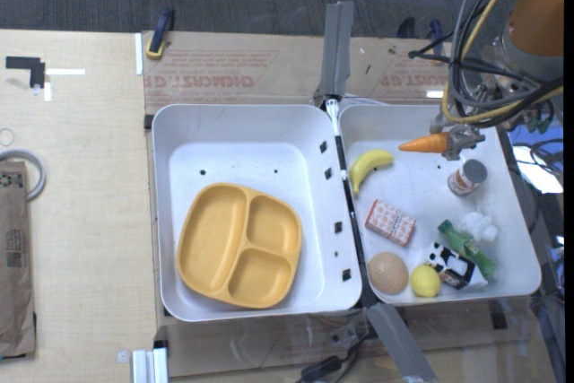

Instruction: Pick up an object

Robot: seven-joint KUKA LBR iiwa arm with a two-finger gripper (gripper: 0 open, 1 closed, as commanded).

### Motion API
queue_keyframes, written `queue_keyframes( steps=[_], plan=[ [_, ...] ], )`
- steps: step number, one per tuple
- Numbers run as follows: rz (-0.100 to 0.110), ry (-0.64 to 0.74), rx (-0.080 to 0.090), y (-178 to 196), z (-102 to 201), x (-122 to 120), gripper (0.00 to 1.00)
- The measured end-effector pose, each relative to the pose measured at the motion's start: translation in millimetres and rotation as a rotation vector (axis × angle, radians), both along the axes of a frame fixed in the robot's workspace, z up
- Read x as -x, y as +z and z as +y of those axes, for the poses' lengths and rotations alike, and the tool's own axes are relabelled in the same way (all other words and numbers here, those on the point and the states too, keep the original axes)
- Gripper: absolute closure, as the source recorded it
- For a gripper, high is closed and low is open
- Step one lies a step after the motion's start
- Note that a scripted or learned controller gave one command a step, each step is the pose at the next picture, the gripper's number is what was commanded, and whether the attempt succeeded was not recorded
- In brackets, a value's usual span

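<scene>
My gripper (pixel 456 140) hangs over the back of the right bin (pixel 520 278), shut on the thick end of an orange carrot (pixel 420 144). The carrot sticks out level to the left, and looks raised above the bin floor. Below the gripper stands a small can (pixel 466 178). Lying in the same bin are a banana (pixel 369 166), a pink box (pixel 390 221), a brown egg-shaped thing (pixel 388 272), a lemon (pixel 425 282), a black-and-white toy (pixel 453 265), a green item (pixel 466 248) and a crumpled white piece (pixel 481 227).
The left bin (pixel 179 139) holds a yellow divided plate (pixel 240 244) toward its front. A grey divider post (pixel 337 49) rises behind the gap between the bins. Cables (pixel 475 31) loop down from the arm above the right bin's back edge.
</scene>
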State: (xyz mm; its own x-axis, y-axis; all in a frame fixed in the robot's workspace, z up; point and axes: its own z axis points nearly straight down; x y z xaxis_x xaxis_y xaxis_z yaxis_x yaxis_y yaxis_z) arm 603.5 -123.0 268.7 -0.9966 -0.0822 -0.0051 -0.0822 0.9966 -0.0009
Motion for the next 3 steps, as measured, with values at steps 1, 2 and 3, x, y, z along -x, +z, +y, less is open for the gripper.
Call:
queue_keyframes(
  steps=[1,2,3],
  plan=[
    [0.004,0.040,-0.001,-25,51,17,1.00],
    [0.003,-0.073,-0.001,-37,65,21,1.00],
    [0.001,0.149,0.000,-48,73,-32,1.00]
  ],
)
